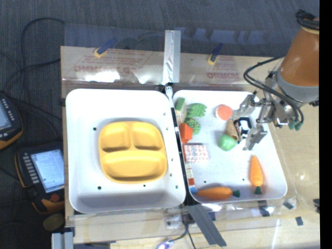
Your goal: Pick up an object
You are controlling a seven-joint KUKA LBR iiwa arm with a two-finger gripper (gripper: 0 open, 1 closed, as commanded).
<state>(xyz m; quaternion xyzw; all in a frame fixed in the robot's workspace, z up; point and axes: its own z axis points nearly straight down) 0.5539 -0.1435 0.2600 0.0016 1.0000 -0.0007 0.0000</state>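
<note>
I see the left bin [78, 139] holding a yellow tray [133, 150]. In the right bin [275, 185], carrots [255, 171] line its near edge; gripper [245, 127] spread open over a green ball [227, 142].

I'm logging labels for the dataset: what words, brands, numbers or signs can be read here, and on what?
Nothing is legible.
Clear plastic sheet behind the bins: red print, reversed and blurred.
Small white card with red print in the right bin: too small.
Handheld pendant screen left of the bench: blurred.
</note>
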